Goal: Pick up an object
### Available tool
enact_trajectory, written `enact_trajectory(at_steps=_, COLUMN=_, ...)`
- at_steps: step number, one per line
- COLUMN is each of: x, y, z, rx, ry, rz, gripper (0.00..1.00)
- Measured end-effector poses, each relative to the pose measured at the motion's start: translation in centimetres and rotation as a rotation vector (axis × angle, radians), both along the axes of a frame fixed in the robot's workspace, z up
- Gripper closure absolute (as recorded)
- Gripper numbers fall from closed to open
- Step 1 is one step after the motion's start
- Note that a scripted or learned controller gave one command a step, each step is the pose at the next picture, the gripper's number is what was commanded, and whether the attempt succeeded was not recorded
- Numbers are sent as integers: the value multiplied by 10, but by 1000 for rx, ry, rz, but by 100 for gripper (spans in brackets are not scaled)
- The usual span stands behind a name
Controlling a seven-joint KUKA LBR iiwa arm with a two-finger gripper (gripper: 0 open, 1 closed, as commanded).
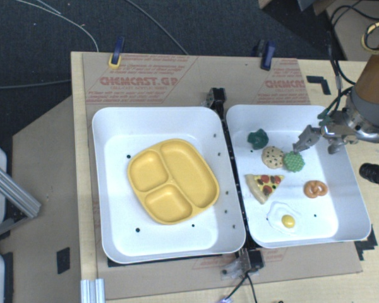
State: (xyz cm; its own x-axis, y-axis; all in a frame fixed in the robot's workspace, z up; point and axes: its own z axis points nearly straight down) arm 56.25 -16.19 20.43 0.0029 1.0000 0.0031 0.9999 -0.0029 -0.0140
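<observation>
The hand (317, 139) hangs over the far right part of the right bin (347, 188), its two fingers (305, 139) spread apart with nothing between them. One fingertip sits just beside, maybe touching, the green bumpy toy (294, 162), which lies near the middle of that bin. Around it lie a cookie (273, 157) just to its left, a dark green piece (258, 139) farther off, a pizza slice (264, 187) nearer, a pretzel (314, 189) to the near right and a fried egg (284, 219) nearest of all. The left bin (107, 169) carries a yellow divided plate (172, 180).

The green toy looks like the likeliest target. To grasp it well, I judge the hand should centre over it so one finger falls on each side, not on top. The cookie crowds the left side, so turning the fingers to close along the near-far line would avoid catching it. Descend fully before closing, since the round toy may roll away.
</observation>
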Motion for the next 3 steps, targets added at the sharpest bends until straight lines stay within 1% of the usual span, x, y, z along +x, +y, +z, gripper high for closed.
enact_trajectory(at_steps=1, x=3, y=0, z=7, rx=-3, ry=-13, rz=3, gripper=0)
enact_trajectory(at_steps=2, x=-2, y=-6, z=-38, rx=-3, ry=-12, rz=3, gripper=0)
enact_trajectory(at_steps=3, x=1, y=-8, z=-100, rx=-1, ry=-7, rz=3, gripper=0)
